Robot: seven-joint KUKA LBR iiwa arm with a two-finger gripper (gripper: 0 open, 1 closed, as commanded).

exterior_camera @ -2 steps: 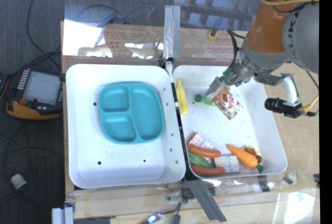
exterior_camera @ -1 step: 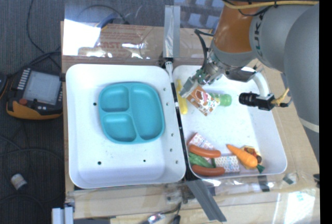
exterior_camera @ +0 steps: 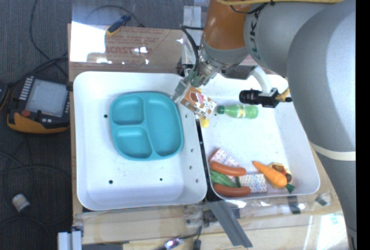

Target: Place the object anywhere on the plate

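I see the claw (exterior_camera: pixel 193 82) clamped on a printed snack packet (exterior_camera: pixel 199 102), label unreadable, beside the blue plate (exterior_camera: pixel 145 125).

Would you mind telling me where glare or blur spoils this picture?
In the camera view, glare washes out the cardboard box behind the bins; the blue plate and carrot are evenly lit and fairly sharp; the gripper, with a snack packet at its tip, looks soft, and the near arm is out of focus.

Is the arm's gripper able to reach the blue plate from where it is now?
Probably yes. The gripper hangs near the divide between the bins, with a small packet just below it, close to the blue plate edge. Nothing stands between them and the plate's compartments look bare.
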